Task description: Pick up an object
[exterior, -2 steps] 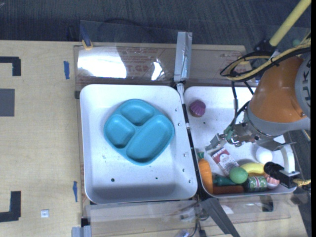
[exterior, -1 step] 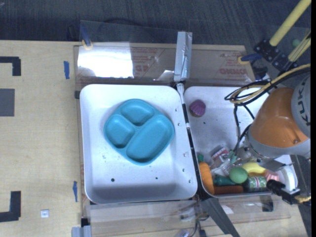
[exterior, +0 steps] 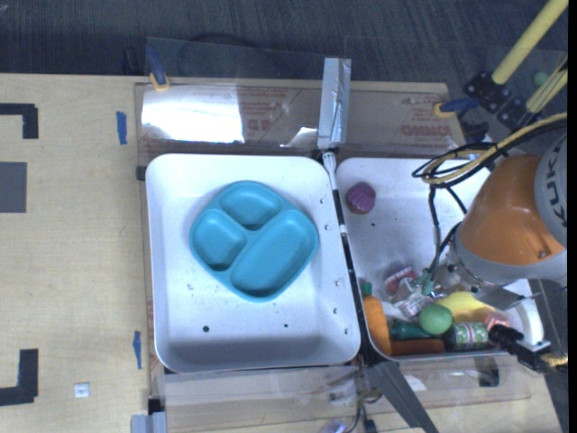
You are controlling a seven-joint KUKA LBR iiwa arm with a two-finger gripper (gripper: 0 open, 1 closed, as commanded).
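Note:
The right bin (exterior: 397, 233) holds a small purple object (exterior: 361, 198) near its far left corner. Along its near wall lies a heap of toys: an orange carrot (exterior: 376, 324), a green ball (exterior: 435, 318), a yellow piece (exterior: 469, 306), a green labelled can (exterior: 470, 336) and a crinkled clear wrapper (exterior: 401, 284). The arm's orange band (exterior: 509, 219) hangs over the bin's right side. My gripper (exterior: 433, 284) is low over the heap, between the wrapper and the green ball, and mostly hidden under the wrist.
The left bin (exterior: 171, 323) holds a blue divided plate (exterior: 254, 238) at its middle. A metal divider (exterior: 334, 106) and clear panels stand behind the bins. Cables (exterior: 451, 165) loop over the right bin's far edge. Wooden bench surface spreads to the left.

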